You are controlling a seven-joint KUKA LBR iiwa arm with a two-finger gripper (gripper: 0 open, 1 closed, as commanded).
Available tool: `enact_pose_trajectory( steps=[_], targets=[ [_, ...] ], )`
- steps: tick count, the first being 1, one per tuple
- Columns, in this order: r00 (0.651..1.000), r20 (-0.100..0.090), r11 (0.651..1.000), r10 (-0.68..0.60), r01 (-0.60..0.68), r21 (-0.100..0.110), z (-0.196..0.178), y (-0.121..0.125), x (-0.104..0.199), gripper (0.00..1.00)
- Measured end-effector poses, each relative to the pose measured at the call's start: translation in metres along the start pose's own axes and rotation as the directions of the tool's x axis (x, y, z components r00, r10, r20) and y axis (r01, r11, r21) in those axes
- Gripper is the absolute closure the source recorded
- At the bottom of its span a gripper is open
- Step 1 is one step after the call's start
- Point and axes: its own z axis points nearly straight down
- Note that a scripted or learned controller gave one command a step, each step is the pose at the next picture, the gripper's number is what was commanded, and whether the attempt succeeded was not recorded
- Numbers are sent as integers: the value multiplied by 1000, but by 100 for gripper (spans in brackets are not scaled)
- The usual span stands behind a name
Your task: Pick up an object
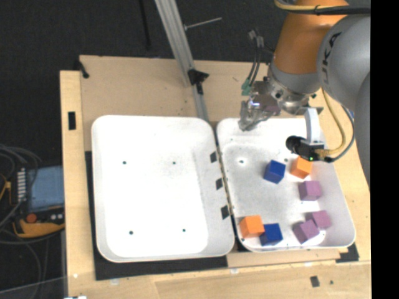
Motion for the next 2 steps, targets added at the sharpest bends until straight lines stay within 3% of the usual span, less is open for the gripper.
enact_pose_trajectory(
  steps=[2],
  targets=[
    [1000, 2, 1000, 1, -1, -1, 22, 23, 95, 100]
  ],
)
